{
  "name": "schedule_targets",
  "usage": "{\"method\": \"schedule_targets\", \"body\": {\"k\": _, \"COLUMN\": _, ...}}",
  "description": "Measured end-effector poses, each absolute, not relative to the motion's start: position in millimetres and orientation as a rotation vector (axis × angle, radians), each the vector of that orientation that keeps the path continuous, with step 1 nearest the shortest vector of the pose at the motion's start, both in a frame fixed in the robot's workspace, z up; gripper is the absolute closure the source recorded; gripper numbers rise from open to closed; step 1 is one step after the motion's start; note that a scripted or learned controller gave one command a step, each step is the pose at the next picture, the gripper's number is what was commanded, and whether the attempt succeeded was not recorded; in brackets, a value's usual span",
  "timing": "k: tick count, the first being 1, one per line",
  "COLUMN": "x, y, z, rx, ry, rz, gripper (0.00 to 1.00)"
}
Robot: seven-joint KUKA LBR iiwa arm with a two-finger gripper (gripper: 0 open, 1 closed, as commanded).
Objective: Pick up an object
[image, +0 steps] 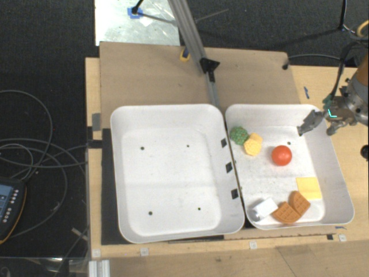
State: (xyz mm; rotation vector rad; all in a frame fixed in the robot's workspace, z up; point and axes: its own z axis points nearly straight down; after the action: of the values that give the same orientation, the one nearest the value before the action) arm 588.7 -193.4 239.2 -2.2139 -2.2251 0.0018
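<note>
Right now the tool (322,126) hangs over the upper right rim of the right bin (331,154), fingers spread apart with nothing between them, one finger (309,123) angled down-left over the bin's corner. Nearest thing is the red ball (281,155), lower-left of the tool, apart from it, lying on the bin floor. Further left, near the bin's inner wall, a green lumpy piece (239,135) touches a yellow corn-like piece (253,145). Below the ball, a pale yellow block (309,187) sits by the right wall, just above two brown waffle pieces (292,208). A small white-grey item (264,209) lies beside them at the front. Left bin (173,172) sits alongside on the counter (150,77).
</note>
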Motion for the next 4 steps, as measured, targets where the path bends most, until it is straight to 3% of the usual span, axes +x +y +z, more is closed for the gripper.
{"method": "schedule_targets", "body": {"k": 1, "x": 589.4, "y": -193, "z": 242, "rx": -2.215, "ry": -2.229, "rz": -0.001, "gripper": 0.00}}
{"method": "schedule_targets", "body": {"k": 3, "x": 579.9, "y": -201, "z": 127, "rx": -2.221, "ry": -2.221, "rz": -0.002, "gripper": 0.00}}
{"method": "schedule_targets", "body": {"k": 4, "x": 584.0, "y": -201, "z": 118, "rx": -2.226, "ry": -2.234, "rz": -0.011, "gripper": 0.00}}
